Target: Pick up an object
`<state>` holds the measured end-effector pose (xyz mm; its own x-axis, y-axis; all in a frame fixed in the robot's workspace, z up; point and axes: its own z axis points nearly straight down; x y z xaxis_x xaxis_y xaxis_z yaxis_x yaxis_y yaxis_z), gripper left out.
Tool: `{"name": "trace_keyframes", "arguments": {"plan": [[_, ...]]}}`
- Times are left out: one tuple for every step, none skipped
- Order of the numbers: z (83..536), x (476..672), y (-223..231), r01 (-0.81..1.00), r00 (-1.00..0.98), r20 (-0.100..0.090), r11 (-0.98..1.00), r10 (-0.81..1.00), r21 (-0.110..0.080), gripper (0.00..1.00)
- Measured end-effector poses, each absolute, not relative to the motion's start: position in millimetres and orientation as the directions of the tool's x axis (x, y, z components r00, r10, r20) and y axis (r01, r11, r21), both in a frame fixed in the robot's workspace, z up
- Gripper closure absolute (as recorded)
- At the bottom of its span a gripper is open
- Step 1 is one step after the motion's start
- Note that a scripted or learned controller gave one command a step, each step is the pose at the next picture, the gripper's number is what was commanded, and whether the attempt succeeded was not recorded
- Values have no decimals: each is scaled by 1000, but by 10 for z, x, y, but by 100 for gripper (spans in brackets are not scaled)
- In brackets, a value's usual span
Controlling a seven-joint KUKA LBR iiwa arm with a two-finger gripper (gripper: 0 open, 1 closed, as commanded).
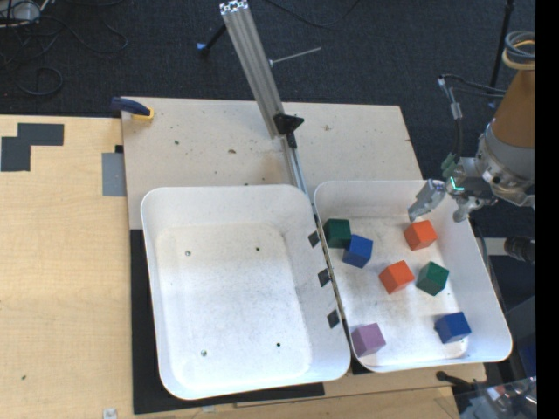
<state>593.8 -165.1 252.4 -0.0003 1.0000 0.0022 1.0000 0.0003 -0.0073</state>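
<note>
**Tool poised over the right bin, nothing in its grip**

The arm [511, 142] comes in from the right and the tool [445, 201] hangs above the far corner of the right bin [489, 273]; its two fingers look spread, one pale finger [425, 203] angled out to the left, the other nearer the wrist; nothing sits between them, so no pick has been made.

Seven cubes are on offer, all in the right bin; the nearest is an orange cube [420, 234], just beside the tool and a little toward the near side; a second orange cube [396, 276] lies toward the middle, with a green cube [432, 278] just beside it, close enough that they may be touching; over by the dividing wall a dark green cube [337, 231] and a blue cube [357, 250] sit pressed together; a purple cube [368, 339] waits in the near left corner, and another blue cube [452, 326] near the front wall; the left bin [166, 339] sits alongside on the desk [201, 138].

This reads as the approach step, target not yet committed; the far orange cube looks the likeliest choice, standing apart from its neighbours with room on both sides; the next move calls for shifting the tool over it, squaring the fingers to its faces, descending with the jaws wide, then closing; the paired cubes would be harder, since a finger has no gap to slip into.
</note>
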Motion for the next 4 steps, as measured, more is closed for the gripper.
{"name": "trace_keyframes", "arguments": {"plan": [[2546,5945,-1653,1000,-1,1,1,1000,-3,0],[2103,5944,-1604,1000,-1,2,1,1000,-7,0],[1522,5832,-1581,1000,1,3,-1,1000,-10,0],[1212,5845,-1542,1000,5,0,-5,1000,-1,0]]}}
